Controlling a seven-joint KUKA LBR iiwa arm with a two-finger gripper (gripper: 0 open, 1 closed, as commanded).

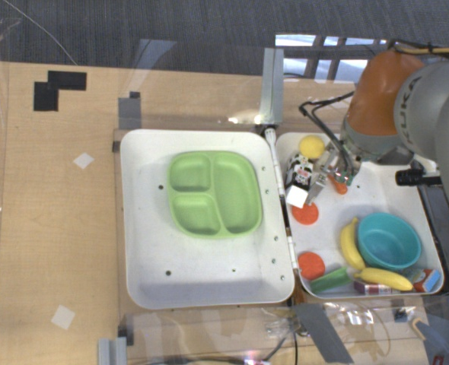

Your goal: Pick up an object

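Note:
My gripper [325, 178] hangs low over the upper left part of the right bin [407, 204], below the arm's orange band. Just to its left lie a black and white toy [300, 173] and a yellow ball [311, 146]. A white block [296, 197] rests beside a flat red disc [307, 214] directly under the gripper's tip. A small orange piece [339, 188] lies at its right side. I cannot make out anything held.
The right bin also holds a teal bowl [390, 240], two bananas [351, 246], a green piece [329, 280] and a red round piece [311, 263]. In the left bin [148, 265] sits a green divided plate [212, 193]. A metal post [272, 82] stands behind the bins.

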